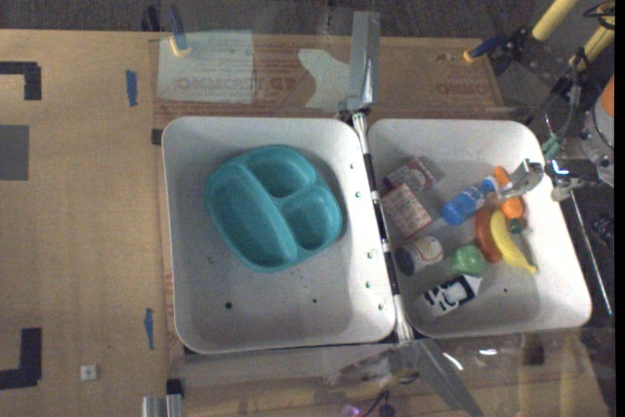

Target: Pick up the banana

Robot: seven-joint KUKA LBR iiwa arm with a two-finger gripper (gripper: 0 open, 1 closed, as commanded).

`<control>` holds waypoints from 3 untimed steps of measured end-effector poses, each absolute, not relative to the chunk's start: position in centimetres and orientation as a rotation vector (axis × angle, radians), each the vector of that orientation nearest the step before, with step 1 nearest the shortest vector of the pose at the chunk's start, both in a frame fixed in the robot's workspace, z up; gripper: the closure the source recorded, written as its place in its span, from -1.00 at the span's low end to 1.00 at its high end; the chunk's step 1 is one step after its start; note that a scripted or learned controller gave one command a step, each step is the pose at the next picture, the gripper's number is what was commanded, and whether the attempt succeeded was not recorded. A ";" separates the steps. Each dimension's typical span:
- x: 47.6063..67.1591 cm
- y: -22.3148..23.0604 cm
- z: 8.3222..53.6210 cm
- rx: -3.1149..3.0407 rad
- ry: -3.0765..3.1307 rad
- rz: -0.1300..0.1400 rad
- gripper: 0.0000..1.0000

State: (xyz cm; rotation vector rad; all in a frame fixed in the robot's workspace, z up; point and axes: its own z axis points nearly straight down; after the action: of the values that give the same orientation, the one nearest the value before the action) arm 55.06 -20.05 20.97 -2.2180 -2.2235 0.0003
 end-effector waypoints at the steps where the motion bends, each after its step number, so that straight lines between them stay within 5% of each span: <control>1: 54.7 -20.5 9.5 -2.201 -2.245 -0.002 -1.00; 2: 50.6 -21.6 8.9 -2.038 -2.394 -0.021 -1.00; 3: 50.3 -22.3 9.8 -2.054 -2.389 -0.009 1.00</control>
State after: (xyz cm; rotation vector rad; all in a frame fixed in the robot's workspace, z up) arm 50.34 -22.32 9.78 -2.0541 -2.3894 -0.0085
